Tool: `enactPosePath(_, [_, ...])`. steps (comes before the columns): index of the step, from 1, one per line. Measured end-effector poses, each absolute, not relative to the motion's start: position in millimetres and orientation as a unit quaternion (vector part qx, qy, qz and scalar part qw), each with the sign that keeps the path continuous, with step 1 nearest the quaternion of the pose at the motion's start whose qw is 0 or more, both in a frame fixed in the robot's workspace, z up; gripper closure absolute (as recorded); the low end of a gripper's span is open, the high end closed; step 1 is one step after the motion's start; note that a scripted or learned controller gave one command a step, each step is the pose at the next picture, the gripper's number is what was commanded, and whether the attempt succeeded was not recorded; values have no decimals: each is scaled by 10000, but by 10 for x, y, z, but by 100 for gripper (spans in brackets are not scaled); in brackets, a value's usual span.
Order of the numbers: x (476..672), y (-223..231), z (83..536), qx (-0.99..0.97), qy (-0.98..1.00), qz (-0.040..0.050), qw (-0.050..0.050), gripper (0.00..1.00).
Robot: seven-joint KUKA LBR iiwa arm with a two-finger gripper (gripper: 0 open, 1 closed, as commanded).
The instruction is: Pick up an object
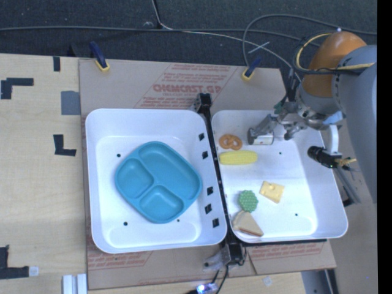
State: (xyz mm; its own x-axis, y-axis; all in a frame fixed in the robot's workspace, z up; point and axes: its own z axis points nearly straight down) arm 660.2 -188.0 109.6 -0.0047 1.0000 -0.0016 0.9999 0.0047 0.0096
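My gripper (pixel 260 136) hangs low over the back of the right bin (pixel 306 164), reaching in from the right. Nothing visibly sits in it. Just to its left lies a small brown pretzel (pixel 230 141). A yellow corn cob (pixel 238 158) lies a little in front of the gripper, apart from it. Nearer the front are a yellow cheese wedge (pixel 272 191), a green broccoli floret (pixel 247 199) and a tan sandwich slice (pixel 247 225) near the front wall.
The left bin (pixel 104 133) holds a blue divided plate (pixel 158 180). A black divider with clips (pixel 211 164) runs between the bins. Cables (pixel 269 48) loop above the arm at the back right, and clamps (pixel 100 59) hold the cardboard base.
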Motion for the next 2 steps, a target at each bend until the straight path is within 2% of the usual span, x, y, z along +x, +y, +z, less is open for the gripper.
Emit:
enactPosePath(1, [6611, -1846, 1207, 7040, 7102, 36, -4, 100])
enactPosePath(2, [6590, -1909, 1659, 7066, 7077, 6, 9, 100])
